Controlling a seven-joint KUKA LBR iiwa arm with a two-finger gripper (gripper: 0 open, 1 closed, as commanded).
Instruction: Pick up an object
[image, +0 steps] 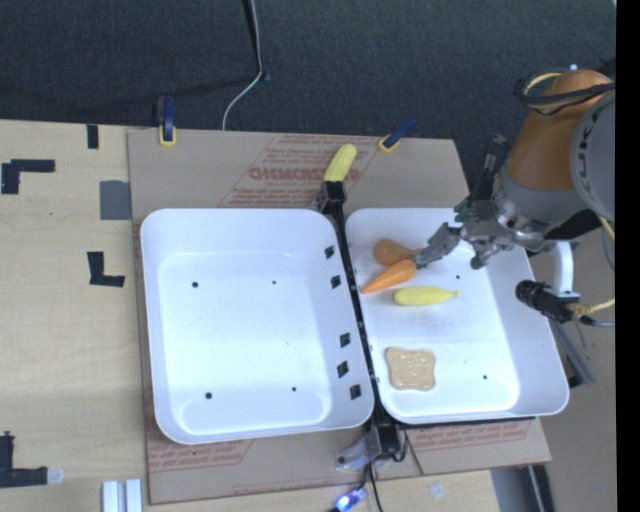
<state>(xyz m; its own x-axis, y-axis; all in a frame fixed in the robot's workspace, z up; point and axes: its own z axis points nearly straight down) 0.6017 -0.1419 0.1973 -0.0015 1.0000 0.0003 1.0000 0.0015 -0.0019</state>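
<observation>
The tool (452, 243) reaches in over the upper part of the right bin (535, 385), tilted, with one dark finger pointing down toward the carrot (389, 277); whether it is released or clenched I cannot tell, and nothing shows between its fingers. The carrot lies on the bin floor just beside that finger tip, slanting toward the divider between the bins. Touching the carrot's upper side sits a small brown piece (391, 251). Just below the carrot lies a yellow banana (425, 296), lengthwise across the bin. Further from the carrot, toward the near edge of the same bin, rests a tan slice of bread (410, 368). The left bin (160, 330) sits beside the right one, on a cardboard sheet (280, 170) covering the surface (60, 330)
</observation>
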